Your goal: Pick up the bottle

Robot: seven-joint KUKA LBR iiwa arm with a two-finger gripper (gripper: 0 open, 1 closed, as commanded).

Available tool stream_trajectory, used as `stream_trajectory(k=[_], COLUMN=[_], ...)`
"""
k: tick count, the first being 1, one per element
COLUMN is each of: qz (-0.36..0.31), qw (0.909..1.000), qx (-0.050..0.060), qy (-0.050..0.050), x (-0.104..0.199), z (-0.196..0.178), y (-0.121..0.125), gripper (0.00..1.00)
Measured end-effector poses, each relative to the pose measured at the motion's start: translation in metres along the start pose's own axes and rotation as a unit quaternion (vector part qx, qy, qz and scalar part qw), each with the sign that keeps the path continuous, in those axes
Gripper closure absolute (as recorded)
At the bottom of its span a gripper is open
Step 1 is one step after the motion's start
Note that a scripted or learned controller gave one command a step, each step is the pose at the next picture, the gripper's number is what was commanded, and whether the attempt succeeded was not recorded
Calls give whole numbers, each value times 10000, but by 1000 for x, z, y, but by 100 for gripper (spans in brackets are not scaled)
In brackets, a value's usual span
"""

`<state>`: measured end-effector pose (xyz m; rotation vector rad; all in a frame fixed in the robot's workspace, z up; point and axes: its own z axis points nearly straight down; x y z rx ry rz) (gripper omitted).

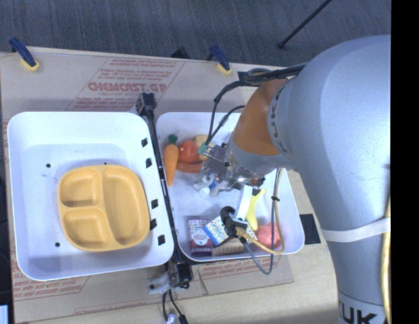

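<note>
Arm: reaches in from frame right, low over the right bin point(170, 181)
Gripper point(213, 181): mid-bin; open or closed, cannot tell
Bottle: cannot pick it out among the bin's clutter
Carrot point(170, 162): left of gripper
Tray point(103, 206): left bin, unused

2 white bins point(23, 201), smooth glossy plastic. Yellow tray point(101, 206), matt plastic, 3 compartments. Bench point(94, 79) covered in brown cardboard, printed red, matt. Arm point(344, 133) smooth grey shell, soft sheen; orange band point(253, 123) glossy. Carrot point(170, 162), smooth plastic look. Blue clamps point(23, 55), plastic.
</note>
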<state>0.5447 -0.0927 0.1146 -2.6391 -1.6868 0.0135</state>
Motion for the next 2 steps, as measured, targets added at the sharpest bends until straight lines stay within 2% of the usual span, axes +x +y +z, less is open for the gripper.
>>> stream_trajectory(k=[1, 2], qz=[335, -319], qw=[9994, 9995], qx=[-30, -21], qy=[7, 4], x=[4, -10], z=[-112, -126], y=[-45, -73], gripper=[100, 100])
